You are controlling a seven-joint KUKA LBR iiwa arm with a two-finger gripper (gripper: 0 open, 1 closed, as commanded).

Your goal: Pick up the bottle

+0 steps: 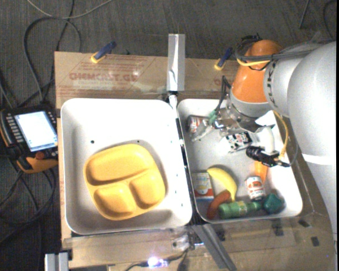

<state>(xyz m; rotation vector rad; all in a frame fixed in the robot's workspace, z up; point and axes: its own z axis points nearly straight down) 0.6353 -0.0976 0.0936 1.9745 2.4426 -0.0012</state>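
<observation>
A small bottle (255, 188) with a red and white label stands upright in the right bin (288, 176), near its front right. My gripper (219, 121) hangs over the back of that bin, below the orange wrist band (252, 83). It is beside a crumpled shiny wrapper (196, 125) and well behind the bottle, apart from it. The gripper's tip is dark and cluttered against the items under it.
Around the bottle lie a yellow banana (224, 179), a red piece (216, 202), a green object (250, 208), an orange stick (262, 170) and a small carton (201, 184). A yellow divided plate (124, 180) sits in the left bin (73, 151). A pendant (31, 133) lies at far left.
</observation>
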